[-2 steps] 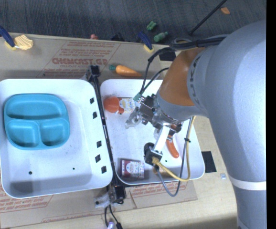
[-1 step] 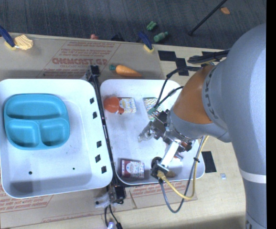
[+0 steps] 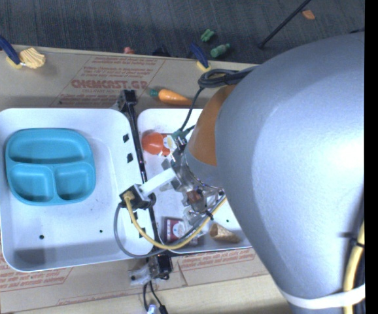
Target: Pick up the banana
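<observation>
The grey arm (image 3: pixel 293 169) reaches low into the right bin (image 3: pixel 151 120), its jaws (image 3: pixel 192 208) hidden among cables, their state impossible to tell. No banana can be picked out; a blue tray (image 3: pixel 48 164) sits in the left bin (image 3: pixel 6 195).

The banana cannot be made out with certainty: the grey arm (image 3: pixel 293 162) hides most of the right bin (image 3: pixel 153 118). The nearest candidate is a small tan, lumpy piece (image 3: pixel 225 233) lying flat on the bin floor, just below and to the right of the jaws and partly under the arm. Whether it is the banana's end cannot be told. It lies apart from the jaws.
</observation>
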Tool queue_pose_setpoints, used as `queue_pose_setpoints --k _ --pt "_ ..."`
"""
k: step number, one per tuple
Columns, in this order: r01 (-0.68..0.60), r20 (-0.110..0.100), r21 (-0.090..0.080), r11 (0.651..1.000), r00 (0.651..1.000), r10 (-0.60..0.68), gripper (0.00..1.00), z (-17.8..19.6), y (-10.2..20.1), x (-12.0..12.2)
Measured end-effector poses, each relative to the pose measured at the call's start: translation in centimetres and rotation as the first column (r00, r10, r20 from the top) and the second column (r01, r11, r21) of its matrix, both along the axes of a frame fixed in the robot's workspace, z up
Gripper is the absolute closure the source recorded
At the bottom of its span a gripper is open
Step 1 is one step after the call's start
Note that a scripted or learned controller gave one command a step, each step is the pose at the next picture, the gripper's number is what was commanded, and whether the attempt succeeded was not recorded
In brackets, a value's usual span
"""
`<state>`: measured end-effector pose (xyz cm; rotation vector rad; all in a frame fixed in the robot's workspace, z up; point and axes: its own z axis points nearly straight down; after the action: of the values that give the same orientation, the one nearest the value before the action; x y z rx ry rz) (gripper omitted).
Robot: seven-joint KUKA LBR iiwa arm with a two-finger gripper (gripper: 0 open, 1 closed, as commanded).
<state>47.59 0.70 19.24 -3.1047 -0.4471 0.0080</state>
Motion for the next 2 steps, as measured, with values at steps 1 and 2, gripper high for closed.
queue_pose_setpoints --k 1,2 --pt "-0.314 -0.001 0.002 0.95 0.95 0.314 0.0 -0.16 0.42 -0.05" --pt "-0.314 -0.001 0.002 0.95 0.95 0.314 0.0 -0.16 0.42 -0.05"
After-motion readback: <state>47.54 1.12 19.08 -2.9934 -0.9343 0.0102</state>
